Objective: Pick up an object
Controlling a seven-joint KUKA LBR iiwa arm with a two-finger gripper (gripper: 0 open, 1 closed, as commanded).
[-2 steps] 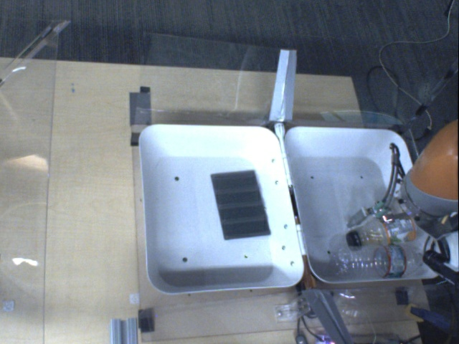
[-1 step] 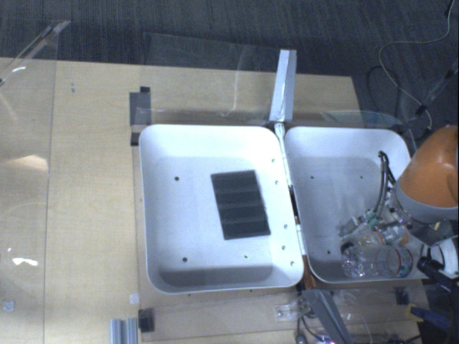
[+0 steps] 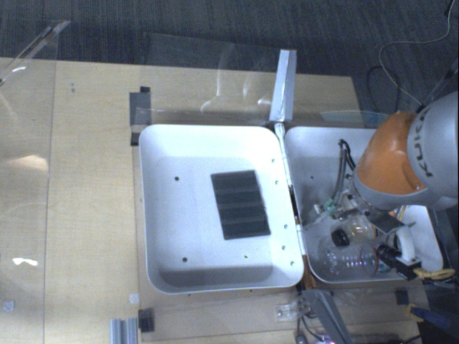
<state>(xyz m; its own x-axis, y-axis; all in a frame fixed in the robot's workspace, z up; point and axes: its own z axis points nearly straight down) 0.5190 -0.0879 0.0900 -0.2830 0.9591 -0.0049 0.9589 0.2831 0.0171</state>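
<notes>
A clear plastic bottle [image 3: 349, 261] lies near the right white bin's [image 3: 310, 165] front edge, beneath the gripper [image 3: 350, 224], positioned seemingly for grasping; its grip state I cannot tell.

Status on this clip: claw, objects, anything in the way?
Claw low in right white bin, grip unclear. Clear plastic items under it. Black ridged rectangular pad alone in left white bin. Arm hides the rest.
</notes>
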